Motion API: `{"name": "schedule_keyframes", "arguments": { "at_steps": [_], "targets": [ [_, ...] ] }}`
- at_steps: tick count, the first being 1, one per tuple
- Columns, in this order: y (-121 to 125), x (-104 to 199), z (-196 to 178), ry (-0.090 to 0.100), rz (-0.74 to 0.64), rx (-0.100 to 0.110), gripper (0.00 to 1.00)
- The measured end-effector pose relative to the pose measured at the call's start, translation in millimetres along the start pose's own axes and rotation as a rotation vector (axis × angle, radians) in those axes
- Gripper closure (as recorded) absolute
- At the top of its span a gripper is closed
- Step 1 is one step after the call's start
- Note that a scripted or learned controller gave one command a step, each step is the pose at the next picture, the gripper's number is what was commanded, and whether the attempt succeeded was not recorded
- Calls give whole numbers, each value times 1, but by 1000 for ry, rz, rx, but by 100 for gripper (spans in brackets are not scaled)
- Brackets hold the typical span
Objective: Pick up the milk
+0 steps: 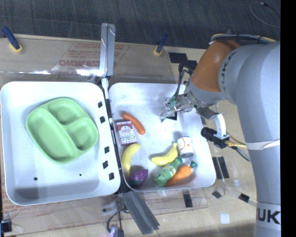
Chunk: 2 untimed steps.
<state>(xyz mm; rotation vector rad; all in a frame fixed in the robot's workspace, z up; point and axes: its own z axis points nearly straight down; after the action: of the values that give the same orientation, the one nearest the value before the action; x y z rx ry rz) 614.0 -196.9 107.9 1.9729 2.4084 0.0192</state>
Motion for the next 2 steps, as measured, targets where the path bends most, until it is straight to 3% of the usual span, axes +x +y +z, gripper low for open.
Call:
{"name": "schedule_keyframes", "arguments": {
  "at_steps": [1, 2],
  "targets": [
    [4, 0, -15, -3, -6, -8, 100],
    [11, 60, -110, 15, 23, 27, 100]
  ]
}}
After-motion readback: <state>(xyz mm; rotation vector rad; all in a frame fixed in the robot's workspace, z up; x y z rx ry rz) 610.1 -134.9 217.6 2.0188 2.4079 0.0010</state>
